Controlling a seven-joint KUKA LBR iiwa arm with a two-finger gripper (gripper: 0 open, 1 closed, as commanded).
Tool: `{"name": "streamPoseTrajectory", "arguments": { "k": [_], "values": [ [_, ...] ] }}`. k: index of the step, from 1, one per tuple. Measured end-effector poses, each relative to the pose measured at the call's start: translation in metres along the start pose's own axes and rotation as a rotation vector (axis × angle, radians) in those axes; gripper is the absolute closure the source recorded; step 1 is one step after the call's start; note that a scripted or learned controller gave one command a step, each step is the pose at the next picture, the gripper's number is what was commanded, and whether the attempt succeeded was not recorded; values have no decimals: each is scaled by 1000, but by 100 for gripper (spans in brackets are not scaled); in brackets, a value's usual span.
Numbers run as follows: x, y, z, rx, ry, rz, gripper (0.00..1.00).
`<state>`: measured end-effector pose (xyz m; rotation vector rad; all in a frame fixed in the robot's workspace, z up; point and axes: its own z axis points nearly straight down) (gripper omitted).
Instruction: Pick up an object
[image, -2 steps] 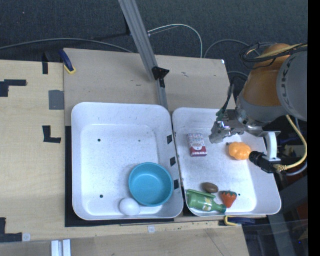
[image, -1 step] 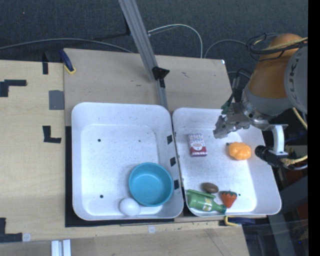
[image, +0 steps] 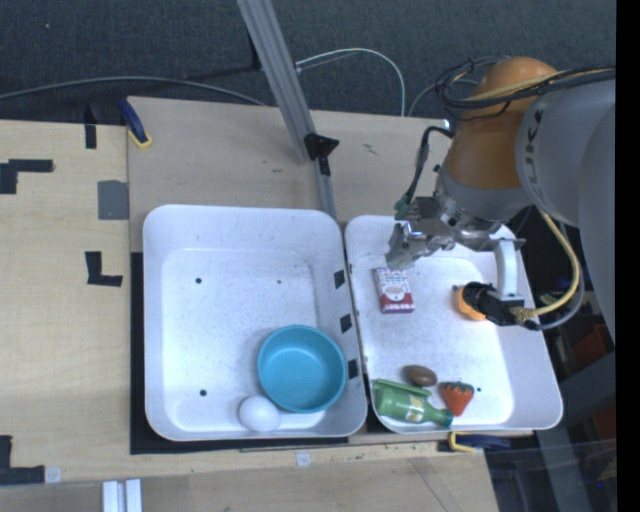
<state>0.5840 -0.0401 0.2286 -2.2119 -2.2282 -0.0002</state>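
A pale wooden bench (image: 230, 150) carries two white bins. Nearest me, at the right bin's (image: 530, 385) front edge, lie a green bottle (image: 408, 404), a brown piece (image: 420, 376) and a strawberry (image: 458, 396). Farther back is the small red and white box (image: 395, 290), flat and free. The gripper (image: 402, 256) hangs just behind it, probably aiming there; I cannot tell its opening.
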Motion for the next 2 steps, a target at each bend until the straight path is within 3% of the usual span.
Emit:
{"name": "streamPoseTrajectory", "arguments": {
  "k": [2],
  "values": [
    [89,54,-7,-2,0,1,100]
  ]
}}
